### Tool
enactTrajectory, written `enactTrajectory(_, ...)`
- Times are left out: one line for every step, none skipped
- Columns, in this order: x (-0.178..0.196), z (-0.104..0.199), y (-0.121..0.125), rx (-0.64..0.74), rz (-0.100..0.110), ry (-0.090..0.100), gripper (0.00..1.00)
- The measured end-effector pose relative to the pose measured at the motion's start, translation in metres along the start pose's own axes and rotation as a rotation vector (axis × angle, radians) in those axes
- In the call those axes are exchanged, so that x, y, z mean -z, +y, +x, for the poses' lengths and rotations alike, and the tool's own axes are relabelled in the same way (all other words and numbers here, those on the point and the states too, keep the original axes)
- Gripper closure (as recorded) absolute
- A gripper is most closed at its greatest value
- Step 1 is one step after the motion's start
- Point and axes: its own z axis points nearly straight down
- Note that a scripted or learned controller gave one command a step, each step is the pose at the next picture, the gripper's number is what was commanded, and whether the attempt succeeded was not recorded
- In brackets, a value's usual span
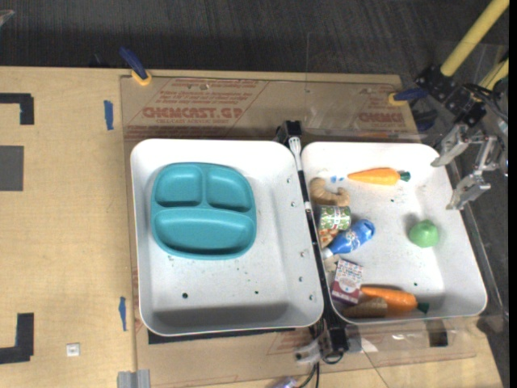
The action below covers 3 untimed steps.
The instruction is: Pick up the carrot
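Camera view: we see two carrots in the right bin [472,253].
Upper carrot [378,176]: lies flat near the far wall, apart from its neighbours.
Lower carrot [389,299]: by the near wall, touching a small carton [348,280].
Gripper [467,166]: hovers at the bin's right rim, fingers spread, pinching nothing.
Green ball [423,234]: sits between the gripper and the lower carrot.
Advice: we would take the upper carrot, closing across its width near the middle.

my gripper [472,168]: bare shiny metal | carrot [378,176]: smooth matt orange plastic, 12 o'clock in right bin [460,257] | bins: white glossy plastic, speckled | teal tray [203,209]: smooth satin plastic | bench [65,217]: matt wood
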Motion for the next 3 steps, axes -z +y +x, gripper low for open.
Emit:
enactTrajectory(-0.145, 0.023, 0.003, 0.165, -0.004, 0.006, 0.0)
enactTrajectory(-0.161, 0.098, 0.003, 0.185, 0.004, -0.008, 0.0)
enactTrajectory(0.197, 0.054, -0.002, 0.056, 0.007, -0.017, 0.0)
